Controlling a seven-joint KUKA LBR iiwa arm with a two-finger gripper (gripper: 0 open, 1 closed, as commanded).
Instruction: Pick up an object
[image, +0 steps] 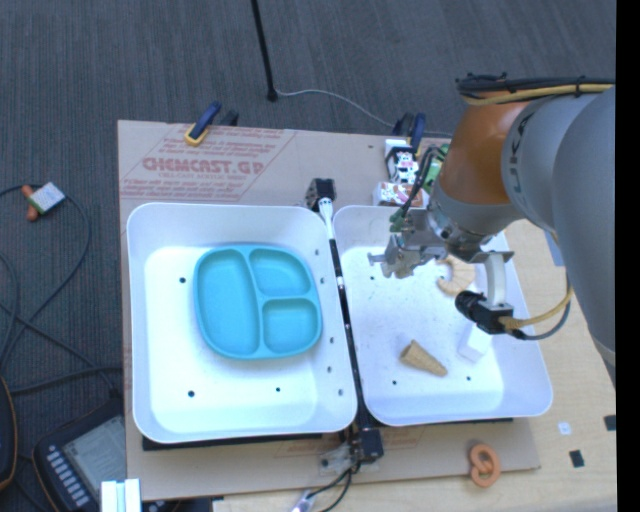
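The arm reaches in from the right of the frame and hangs over the right-hand bin, its orange band sitting high at the upper right. The gripper is poised over the upper part of that bin, above the speckled white floor, and nothing can be seen in it. From this slant, whether the pincer is spread or closed cannot be told, since the wrist hardware hides the tips.

Candidates to pick: a tan cone-shaped wedge lies in the lower middle of the right bin, well apart from the gripper. A small white block sits just to its right, near a black fitting on a cable. A pale tan piece peeks out just right of the gripper, partly hidden by the arm. Over in the left bin, a blue divided plate lies flat in the centre.

By the look of it, this is the approach step: no object is lifted yet. The next move calls for settling on a target, lining up above it, and coming down. The wedge looks the cleanest choice, lying alone on bare floor, but its tapering sides could let it squirt out of a grip.
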